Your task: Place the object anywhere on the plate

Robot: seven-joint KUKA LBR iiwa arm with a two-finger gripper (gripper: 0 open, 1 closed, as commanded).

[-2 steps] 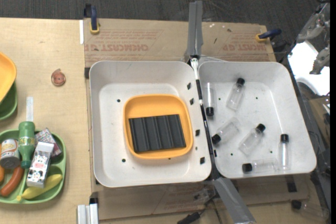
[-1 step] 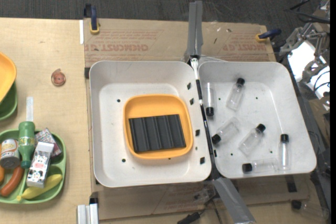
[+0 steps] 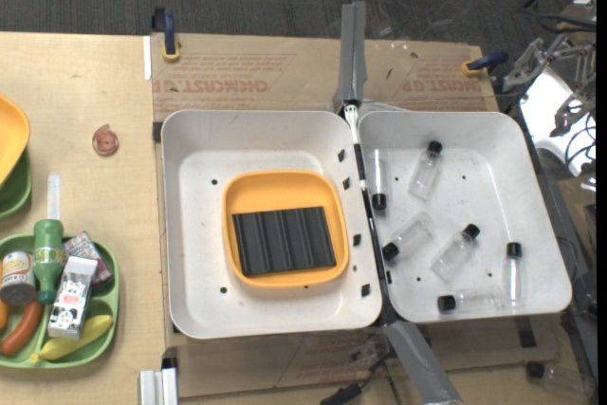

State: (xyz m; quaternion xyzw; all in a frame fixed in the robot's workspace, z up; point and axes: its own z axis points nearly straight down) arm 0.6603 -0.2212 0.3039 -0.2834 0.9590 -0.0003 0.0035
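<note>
Vials point(image 3: 453, 251) scattered at mixed angles in right bin point(image 3: 531, 204), on arm's side, orange plate point(image 3: 285, 185) leftward in neighbouring bin, bearing dark ribbed block point(image 3: 285, 239); cannot tell hand's opening or hold.

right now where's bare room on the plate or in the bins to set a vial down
The orange plate is mostly covered by a dark ribbed block; its back strip and rim are bare. The left bin has floor around the plate. The right bin is crowded with vials.
</note>
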